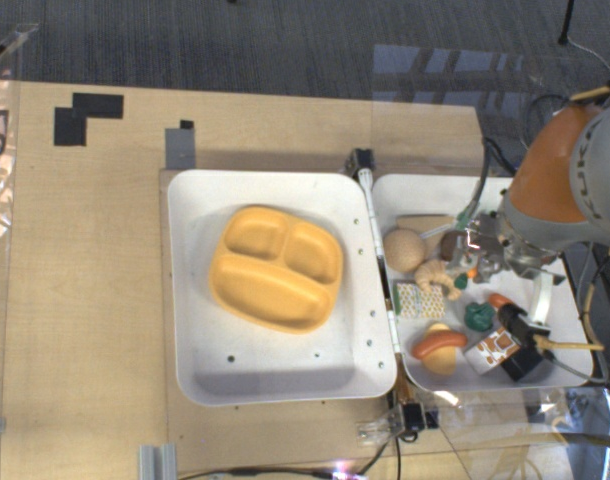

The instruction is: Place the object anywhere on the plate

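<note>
Plate [277,268] in left bin [195,368]; clutter fills right bin [575,376].

You are looking down on a robotics lab test bench.

A grey KUKA arm [585,183] with an orange band reaches over two white bins [185,268] set in a plywood bench [75,288], clear shields and loose cables [405,428] at its edges, black tape markers [85,116] on top, grey carpet [285,28] beyond.
</note>
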Robot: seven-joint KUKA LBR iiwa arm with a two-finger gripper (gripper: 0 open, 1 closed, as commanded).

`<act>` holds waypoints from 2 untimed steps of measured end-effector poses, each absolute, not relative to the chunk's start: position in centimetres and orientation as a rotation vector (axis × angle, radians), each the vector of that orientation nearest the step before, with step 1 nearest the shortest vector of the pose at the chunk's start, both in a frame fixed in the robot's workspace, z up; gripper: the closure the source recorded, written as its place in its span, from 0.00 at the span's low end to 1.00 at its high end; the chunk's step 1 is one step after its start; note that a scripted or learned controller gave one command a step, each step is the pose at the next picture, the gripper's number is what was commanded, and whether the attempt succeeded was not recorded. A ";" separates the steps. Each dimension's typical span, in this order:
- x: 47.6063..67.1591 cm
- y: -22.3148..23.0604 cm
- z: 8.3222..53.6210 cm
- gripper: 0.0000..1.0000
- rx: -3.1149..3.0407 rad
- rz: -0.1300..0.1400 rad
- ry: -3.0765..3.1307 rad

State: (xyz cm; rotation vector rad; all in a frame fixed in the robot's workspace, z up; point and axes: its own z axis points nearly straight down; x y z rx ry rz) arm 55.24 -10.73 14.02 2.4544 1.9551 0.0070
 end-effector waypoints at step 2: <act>57.2 9.8 20.5 1.00 2.319 0.012 2.121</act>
